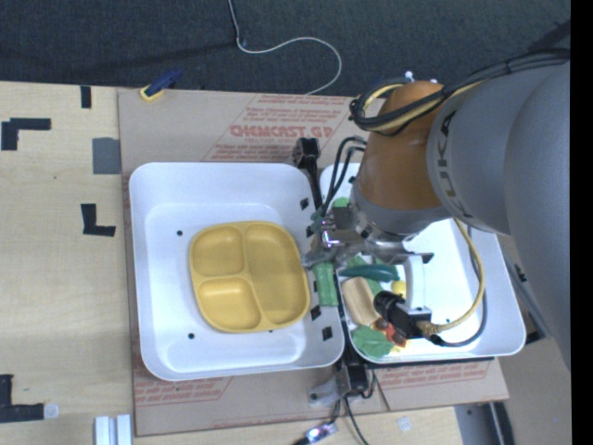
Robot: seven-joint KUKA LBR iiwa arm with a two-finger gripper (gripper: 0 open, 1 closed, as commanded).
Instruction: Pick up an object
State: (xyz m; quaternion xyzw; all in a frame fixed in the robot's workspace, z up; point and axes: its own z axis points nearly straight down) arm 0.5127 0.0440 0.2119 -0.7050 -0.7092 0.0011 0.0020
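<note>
Below, cardboard [278,128] on a wooden bench [56,276] carries two white bins [157,193]; the arm [408,170] bends over the right one, gripper [357,258] state unclear.

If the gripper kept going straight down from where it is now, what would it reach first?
Most likely the heap of small items in the right bin, which lies directly under the gripper. Depth is hard to judge from above, and the wrist hides part of the heap.

yellow plate [248,277] in left bin [157,202]
</note>
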